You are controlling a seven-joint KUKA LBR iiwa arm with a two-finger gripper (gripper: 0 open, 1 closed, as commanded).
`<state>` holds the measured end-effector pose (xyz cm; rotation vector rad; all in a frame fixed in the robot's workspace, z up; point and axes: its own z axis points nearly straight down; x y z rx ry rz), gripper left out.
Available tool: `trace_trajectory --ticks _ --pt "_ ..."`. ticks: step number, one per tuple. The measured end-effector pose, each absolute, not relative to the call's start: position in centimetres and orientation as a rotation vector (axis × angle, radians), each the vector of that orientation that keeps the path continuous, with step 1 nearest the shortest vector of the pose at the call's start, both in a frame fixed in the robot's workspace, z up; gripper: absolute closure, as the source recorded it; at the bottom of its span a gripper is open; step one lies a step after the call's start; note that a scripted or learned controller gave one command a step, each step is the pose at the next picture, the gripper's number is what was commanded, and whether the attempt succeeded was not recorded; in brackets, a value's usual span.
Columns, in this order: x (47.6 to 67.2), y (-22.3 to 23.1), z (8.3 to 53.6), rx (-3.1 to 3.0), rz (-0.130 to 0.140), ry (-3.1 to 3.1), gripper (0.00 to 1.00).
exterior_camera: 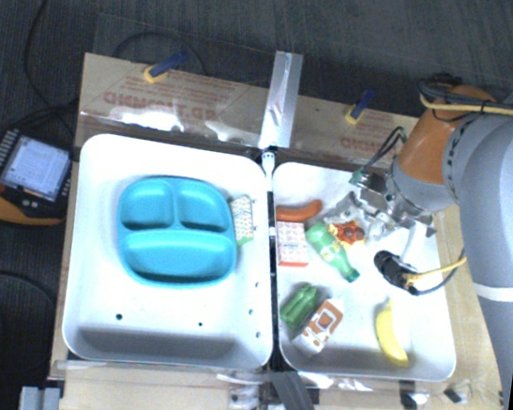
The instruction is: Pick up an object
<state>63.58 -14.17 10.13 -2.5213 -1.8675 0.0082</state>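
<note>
The left bin (80, 317) bears a blue tray (177, 231) with a small packet (242, 216) at its right edge, all well apart from the arm.

In the right bin (434, 357), items crowd the upper left: a sausage (297, 210), a red-and-white card (291, 242), a green bottle (333, 253), then a green pepper (300, 302) and a small box (320, 322) lower down. A banana (391, 334) lies alone, likely the easiest pick.

The gripper (366, 215) hangs low over the bottle's upper end and a small red-orange thing (351, 230) (probably the target). Whether it is open or closed cannot be told.
</note>
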Motion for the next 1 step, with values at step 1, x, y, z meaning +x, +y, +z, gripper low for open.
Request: trace_trajectory --ticks 1 --pt "60.68 -8.62 22.17 -2.331 0.004 -2.105 1.00"
